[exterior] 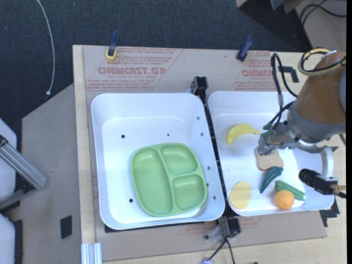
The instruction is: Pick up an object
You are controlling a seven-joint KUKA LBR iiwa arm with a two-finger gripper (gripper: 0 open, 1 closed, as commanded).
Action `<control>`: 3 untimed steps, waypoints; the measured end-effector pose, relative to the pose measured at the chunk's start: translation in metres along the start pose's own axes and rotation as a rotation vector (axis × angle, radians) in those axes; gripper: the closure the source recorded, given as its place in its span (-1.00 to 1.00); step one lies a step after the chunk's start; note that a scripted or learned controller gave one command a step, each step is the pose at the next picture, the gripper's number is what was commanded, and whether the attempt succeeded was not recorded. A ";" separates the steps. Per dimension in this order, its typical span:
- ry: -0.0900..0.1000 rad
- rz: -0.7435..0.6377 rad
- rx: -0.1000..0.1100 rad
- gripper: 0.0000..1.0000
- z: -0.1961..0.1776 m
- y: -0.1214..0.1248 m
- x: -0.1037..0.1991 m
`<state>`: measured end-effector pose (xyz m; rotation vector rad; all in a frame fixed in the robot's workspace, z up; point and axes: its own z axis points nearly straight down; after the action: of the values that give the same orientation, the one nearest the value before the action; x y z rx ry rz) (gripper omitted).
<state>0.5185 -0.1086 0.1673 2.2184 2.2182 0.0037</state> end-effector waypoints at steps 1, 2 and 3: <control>0.000 -0.001 -0.001 1.00 -0.047 0.002 0.000; 0.002 -0.005 0.001 1.00 -0.057 0.005 0.046; 0.003 -0.006 0.003 1.00 -0.057 0.017 0.097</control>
<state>0.5355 -0.0120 0.2247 2.2147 2.2276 0.0033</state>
